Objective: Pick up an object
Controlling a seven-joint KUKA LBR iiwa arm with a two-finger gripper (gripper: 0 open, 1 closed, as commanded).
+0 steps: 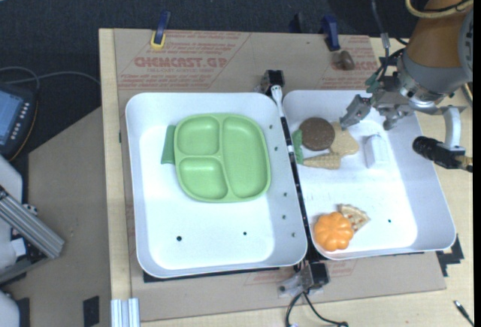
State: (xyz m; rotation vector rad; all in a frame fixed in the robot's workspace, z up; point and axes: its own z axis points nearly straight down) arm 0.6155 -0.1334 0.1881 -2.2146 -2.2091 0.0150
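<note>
Above right bin (421, 190), fingers (373, 113) spread, empty

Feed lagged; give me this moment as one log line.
gripper: open, above right bin, holding nothing | pumpkin: near front | burger: by divider | green tray: left bin

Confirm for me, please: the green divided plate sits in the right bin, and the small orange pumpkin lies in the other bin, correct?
Not quite. The camera view shows the green divided plate in the left bin, not the right one. The small orange pumpkin does lie in the other bin, the right one.
</note>
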